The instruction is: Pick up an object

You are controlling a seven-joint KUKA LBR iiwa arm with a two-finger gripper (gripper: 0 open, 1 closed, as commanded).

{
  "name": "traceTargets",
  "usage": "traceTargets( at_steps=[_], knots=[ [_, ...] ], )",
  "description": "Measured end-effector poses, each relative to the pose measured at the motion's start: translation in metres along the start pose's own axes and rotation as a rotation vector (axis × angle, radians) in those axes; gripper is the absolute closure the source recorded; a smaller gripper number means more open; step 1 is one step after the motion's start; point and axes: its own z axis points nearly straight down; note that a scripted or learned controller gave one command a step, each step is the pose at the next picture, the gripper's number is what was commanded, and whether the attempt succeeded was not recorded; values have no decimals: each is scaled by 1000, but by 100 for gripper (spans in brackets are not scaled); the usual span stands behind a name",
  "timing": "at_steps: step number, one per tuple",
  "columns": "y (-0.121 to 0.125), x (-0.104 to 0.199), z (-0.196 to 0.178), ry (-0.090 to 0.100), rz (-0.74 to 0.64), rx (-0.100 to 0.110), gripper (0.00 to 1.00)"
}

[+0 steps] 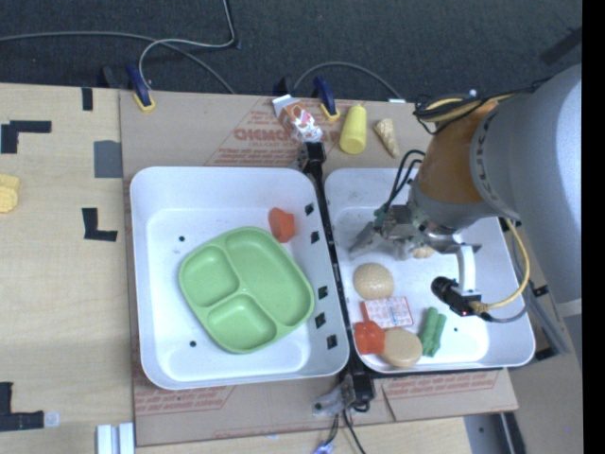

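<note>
— What does the arm look like?
— Big, rounded, pale grey shell, with a wide orange band above the wrist.
— Any cables?
— Black ones loop off the wrist, a yellow one curves on the right side (thin, glossy). The claw is dull grey metal.

Hand low above right bin.

Even, soft overhead light, faint shadows, mild glare on the white bins, slightly blurry throughout.
</note>
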Motion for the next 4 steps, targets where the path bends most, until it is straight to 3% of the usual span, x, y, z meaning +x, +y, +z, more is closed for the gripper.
traceTargets(
  at_steps=[1,2,3,4],
  knots=[
    [-46,-2,9,2,0,-1,0],
    [-9,0,10,2,0,0,0],
    [-47,-1,9,1,0,-3,0],
    [-80,-71,9,-1,3,-2,0]
  ],
)
